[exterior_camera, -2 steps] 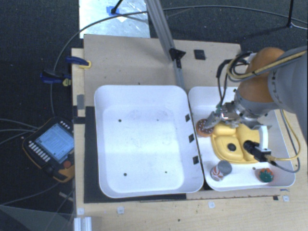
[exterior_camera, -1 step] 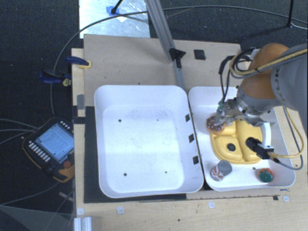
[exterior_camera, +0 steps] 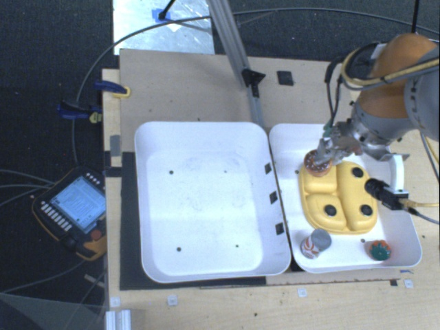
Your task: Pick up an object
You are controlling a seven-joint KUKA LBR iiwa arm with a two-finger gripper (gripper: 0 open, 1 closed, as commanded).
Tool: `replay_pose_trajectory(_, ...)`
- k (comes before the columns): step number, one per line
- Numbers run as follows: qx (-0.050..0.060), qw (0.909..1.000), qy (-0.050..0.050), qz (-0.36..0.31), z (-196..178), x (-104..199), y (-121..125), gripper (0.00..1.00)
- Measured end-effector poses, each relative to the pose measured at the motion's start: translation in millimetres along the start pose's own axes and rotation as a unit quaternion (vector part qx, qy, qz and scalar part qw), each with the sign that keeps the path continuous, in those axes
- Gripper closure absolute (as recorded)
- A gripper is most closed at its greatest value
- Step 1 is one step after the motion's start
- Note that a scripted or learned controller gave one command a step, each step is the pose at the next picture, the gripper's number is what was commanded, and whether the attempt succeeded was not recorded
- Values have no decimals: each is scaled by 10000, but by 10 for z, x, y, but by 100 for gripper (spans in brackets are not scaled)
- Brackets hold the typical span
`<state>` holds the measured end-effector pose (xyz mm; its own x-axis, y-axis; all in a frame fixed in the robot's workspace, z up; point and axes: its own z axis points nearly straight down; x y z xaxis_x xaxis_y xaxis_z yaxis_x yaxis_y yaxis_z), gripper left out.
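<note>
A: where's the target?
B: brown piece (exterior_camera: 314,161), small and round, right of centre in the frame. it's in the right bin (exterior_camera: 289,139), upper left part, touching the upper left corner of the yellow block (exterior_camera: 337,199)
A: gripper?
B: gripper (exterior_camera: 328,148) is right at the brown piece, arm reaching in from the upper right. open or closed, can't tell from this angle, so can't say it has hold of anything
A: what else is in that bin?
B: yellow block sits mid-bin, black dots on top. grey-red thing (exterior_camera: 316,242) just below its lower left corner. green-orange ball (exterior_camera: 379,250) in the bin's lower right corner, apart from the block
A: surroundings?
B: left bin (exterior_camera: 206,198) just beside the right one, centre of frame. pendant (exterior_camera: 72,208) at far left, clamps (exterior_camera: 110,88) on the board's upper left edge
</note>
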<state>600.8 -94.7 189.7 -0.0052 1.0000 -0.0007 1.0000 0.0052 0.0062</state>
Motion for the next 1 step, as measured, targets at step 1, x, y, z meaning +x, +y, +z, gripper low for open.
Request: replay_pose_trajectory(1, 11, 10000, 3, 0, -321, 1, 13, 100)
